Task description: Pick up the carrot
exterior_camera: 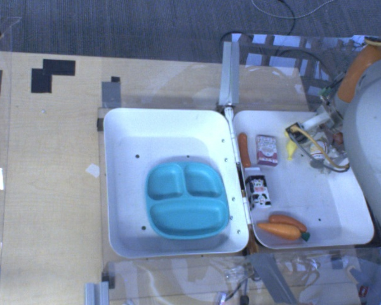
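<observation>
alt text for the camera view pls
The carrot lies at the right bin's near edge, while the end effector hovers toward its far side. A blue tray sits in the left bin.

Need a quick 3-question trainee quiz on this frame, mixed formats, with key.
1. True or false: the carrot lies in the left bin.
2. Which item lies along the right bin's left wall? A) hot dog B) blue plate C) banana
3. Fill in: the small carton with the cow print sits between the hot dog and the ____.

Key:
1. False; it lies at the right bin's near edge, apart from the gripper.
2. A.
3. Carrot.
</observation>
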Robot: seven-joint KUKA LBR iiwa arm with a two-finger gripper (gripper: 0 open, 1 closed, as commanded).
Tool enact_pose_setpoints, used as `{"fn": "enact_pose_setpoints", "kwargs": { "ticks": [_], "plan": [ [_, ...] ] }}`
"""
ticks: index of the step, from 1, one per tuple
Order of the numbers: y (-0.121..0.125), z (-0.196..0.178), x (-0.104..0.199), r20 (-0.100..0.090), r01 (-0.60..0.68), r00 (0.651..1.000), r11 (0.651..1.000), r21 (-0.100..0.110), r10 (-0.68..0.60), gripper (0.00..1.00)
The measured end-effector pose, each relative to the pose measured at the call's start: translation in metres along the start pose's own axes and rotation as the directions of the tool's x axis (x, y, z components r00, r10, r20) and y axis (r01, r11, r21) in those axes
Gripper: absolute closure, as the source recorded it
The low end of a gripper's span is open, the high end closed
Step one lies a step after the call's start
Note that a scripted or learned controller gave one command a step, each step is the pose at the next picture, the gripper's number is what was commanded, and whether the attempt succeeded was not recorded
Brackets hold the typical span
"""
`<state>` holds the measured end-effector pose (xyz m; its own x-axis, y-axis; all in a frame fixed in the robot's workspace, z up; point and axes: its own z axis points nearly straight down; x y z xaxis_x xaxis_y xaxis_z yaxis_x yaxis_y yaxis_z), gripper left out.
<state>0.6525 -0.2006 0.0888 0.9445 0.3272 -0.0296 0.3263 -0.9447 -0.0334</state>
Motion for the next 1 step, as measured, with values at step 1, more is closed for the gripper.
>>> {"fn": "enact_pose_setpoints", "kwargs": {
  "ticks": [1],
  "plan": [
    [-0.0014, 0.0011, -0.0133, -0.016, 0.216, 0.976, 0.976, -0.027, -0.217, 0.00]
  ]
}}
